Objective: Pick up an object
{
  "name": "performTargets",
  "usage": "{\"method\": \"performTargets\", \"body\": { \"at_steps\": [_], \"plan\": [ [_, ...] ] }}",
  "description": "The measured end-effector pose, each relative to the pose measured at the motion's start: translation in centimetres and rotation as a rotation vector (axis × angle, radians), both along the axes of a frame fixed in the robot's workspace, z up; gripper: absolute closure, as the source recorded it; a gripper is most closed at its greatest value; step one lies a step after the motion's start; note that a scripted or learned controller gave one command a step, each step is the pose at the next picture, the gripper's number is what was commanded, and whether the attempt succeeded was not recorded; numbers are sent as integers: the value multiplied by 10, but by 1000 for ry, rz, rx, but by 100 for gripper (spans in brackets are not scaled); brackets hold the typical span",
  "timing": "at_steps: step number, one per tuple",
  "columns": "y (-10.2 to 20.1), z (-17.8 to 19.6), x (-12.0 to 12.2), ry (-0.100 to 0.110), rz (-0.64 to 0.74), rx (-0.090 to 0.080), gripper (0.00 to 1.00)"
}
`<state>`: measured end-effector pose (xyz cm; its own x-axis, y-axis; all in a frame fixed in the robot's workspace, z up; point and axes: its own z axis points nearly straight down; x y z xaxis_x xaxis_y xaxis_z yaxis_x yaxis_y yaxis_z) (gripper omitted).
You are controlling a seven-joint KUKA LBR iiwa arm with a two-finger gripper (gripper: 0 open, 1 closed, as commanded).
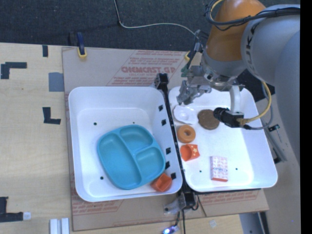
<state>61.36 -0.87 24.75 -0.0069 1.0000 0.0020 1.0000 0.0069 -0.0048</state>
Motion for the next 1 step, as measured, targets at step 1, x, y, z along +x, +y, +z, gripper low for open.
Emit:
{"method": "performTargets", "body": {
  "at_steps": [1],
  "plan": [
    [47, -17, -19, 1, -1, -1, 100]
  ]
}}
